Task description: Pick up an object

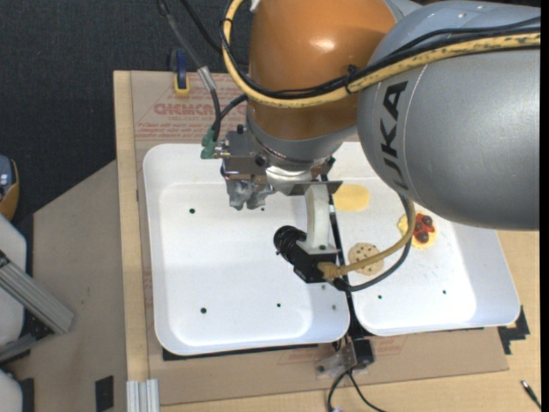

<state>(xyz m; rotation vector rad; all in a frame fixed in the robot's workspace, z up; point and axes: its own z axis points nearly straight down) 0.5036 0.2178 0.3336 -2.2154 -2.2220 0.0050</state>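
On the bench, two white bins side by side: left bin [214, 316], right bin [446, 307]. Right bin holds three small objects: one pale yellow disc [352, 198], one speckled tan cookie-like piece [364, 257], one yellow piece with red spots [418, 228], partly cut off by the arm. Gripper [247, 197] hangs over the left bin's upper middle; open or closed, cannot tell, since the orange-banded wrist [309, 50] hides most of it.
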